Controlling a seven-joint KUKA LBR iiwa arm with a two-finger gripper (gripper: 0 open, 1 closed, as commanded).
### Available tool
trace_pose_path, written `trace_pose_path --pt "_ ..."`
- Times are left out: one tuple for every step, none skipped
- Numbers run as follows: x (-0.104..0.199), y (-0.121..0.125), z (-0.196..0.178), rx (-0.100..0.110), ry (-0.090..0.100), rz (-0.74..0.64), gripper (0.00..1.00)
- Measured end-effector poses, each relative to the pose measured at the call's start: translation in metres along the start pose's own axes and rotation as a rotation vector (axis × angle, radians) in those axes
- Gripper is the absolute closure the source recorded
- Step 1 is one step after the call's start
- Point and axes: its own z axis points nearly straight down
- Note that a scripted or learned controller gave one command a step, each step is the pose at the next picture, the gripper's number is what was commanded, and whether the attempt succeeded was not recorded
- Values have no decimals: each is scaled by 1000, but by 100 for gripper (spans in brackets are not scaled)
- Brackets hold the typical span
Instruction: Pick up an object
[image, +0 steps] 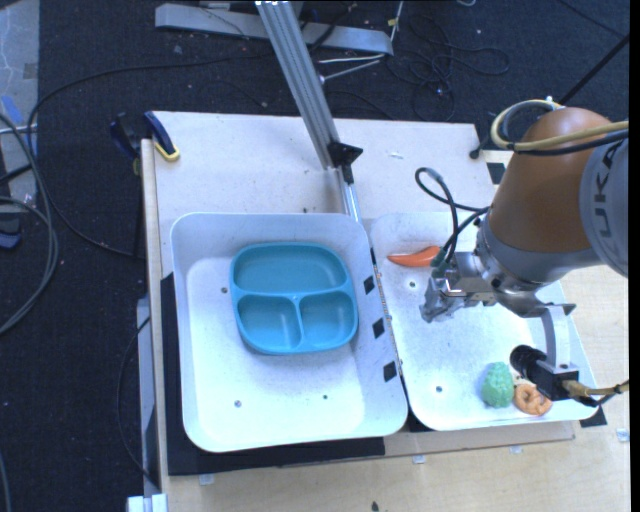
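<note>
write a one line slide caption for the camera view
KUKA arm's gripper poised over the right bin near an orange carrot-like piece; blue divided tray in the left bin.

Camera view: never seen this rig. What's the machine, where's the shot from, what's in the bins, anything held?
One fixed camera looks down at a slant on a bench. The grey arm with the orange band is a KUKA robot reaching in from the right; its gripper hangs over the right bin. That bin holds an orange carrot-like piece, a green lump and a small orange ring-shaped piece. The left bin holds a blue divided plate. Nothing shows between the fingers.
</note>
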Motion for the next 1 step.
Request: trace_pose_path --pt "47 12 2 -1 -1 0 100"
